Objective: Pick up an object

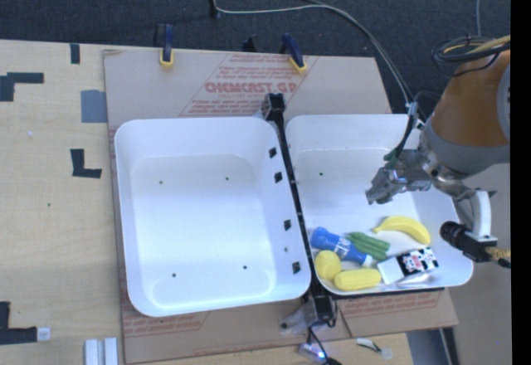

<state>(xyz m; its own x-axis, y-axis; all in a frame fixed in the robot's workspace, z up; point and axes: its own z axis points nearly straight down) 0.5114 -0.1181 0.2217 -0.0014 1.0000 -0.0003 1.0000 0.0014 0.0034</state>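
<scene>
Arm poised over the right bin, above a heap of toy items.

The gripper [387, 189] hangs over the right bin [332, 139], just up from the objects; whether it is released or clenched cannot be told, and nothing is seen between its tips. A banana [404, 227], a green item [369, 243], a blue bottle [336, 241], two yellow pieces [357, 278] and a black-and-white box [409, 263] crowd the bin's near corner. The left bin [133, 189] lies alongside, touching.
</scene>
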